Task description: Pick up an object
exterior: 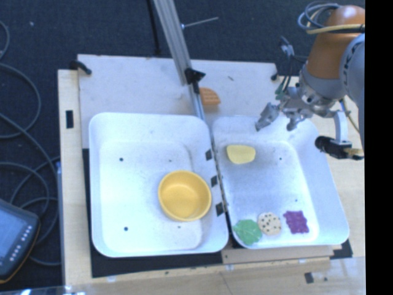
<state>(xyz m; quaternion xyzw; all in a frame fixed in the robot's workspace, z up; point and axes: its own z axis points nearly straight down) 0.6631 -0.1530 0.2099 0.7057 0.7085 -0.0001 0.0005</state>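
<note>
Over the right bin's far edge, camera view:
Arm: the grey KUKA arm with its orange band comes in from the right and bends down toward the right bin [319, 183]; judged a stance above the bin, not yet a descent into it.
Gripper: the gripper [279, 120] hangs above the far rim of the right bin, nearer its far right corner; the two fingers look spread apart, with bare bin showing between them and nothing pinched.
Candidate object, nearest: a pale yellow flat piece [241, 154] lies on the right bin's floor near the far left corner, close to the divide between bins. It sits apart from the gripper, toward the left and nearer the camera. Judged the likeliest pick, since it lies alone with free floor around it.
Other candidates: along the near edge of the right bin, a green piece [247, 230], a speckled cookie-like disc [269, 224] and a purple piece [296, 221] sit in a row, close together; the crowding and the rim beside them would likely hinder a clean pinch.
Left bin: a yellow bowl [184, 195] stands upright toward the near right part of the left bin [123, 140].
Bench: an orange object [210, 97] lies beyond the bins beside the slanted metal post [175, 35].
Task state: nothing lifted yet, judged from the bare fingers.
</note>
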